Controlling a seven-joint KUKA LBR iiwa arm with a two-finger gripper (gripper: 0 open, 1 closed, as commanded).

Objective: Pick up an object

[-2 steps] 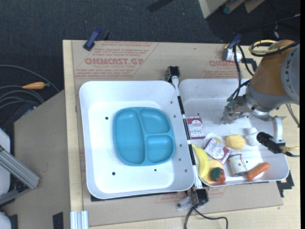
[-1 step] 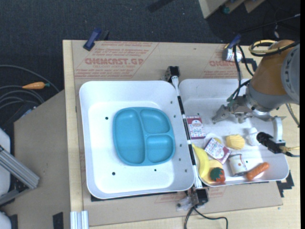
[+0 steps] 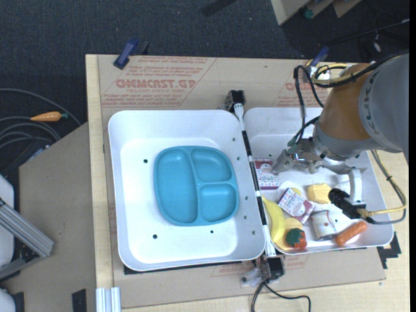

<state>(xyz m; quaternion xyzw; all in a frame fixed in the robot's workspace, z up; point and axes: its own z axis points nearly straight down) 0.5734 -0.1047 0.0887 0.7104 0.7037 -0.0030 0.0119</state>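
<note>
My gripper [image 3: 287, 162] reaches down into the right bin [image 3: 276, 121], near its left wall, below the arm's orange band. It hovers just above a red and white card [image 3: 264, 175] lying by the divider. In front of it lie a pink packet [image 3: 296, 204], a yellow block [image 3: 318, 192], a banana [image 3: 275, 221], a red fruit with a green top [image 3: 296, 238], a small silver can [image 3: 322, 223] and an orange carrot [image 3: 350, 233]. I see nothing held by the gripper.
The left bin [image 3: 130, 142] holds a blue divided plate [image 3: 196, 184] at its middle. The objects crowd the front half of the right bin. A black clamp [image 3: 235, 99] sits at the top of the divider between the bins.
</note>
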